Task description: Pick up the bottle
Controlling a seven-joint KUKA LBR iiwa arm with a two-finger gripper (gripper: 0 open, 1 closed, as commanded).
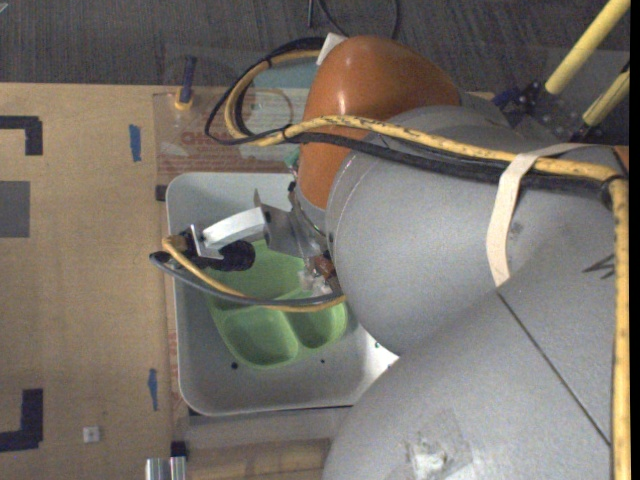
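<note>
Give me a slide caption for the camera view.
Grey arm leans over a white bin holding a green divided tray.

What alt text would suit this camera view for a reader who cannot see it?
A large grey robot arm with an orange band reaches from the right over a shallow white bin, covering much of it. A light green plastic divided tray lies in the bin beneath the arm's wrist.

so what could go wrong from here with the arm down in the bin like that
1. The arm covers much of the white bin, so the bottle's position cannot be checked, and a grasp might miss.
2. The yellow cable loops low over the green divided tray and could snag its rim.
3. The tool's fingers are hidden, so a slip may go unnoticed.
</note>
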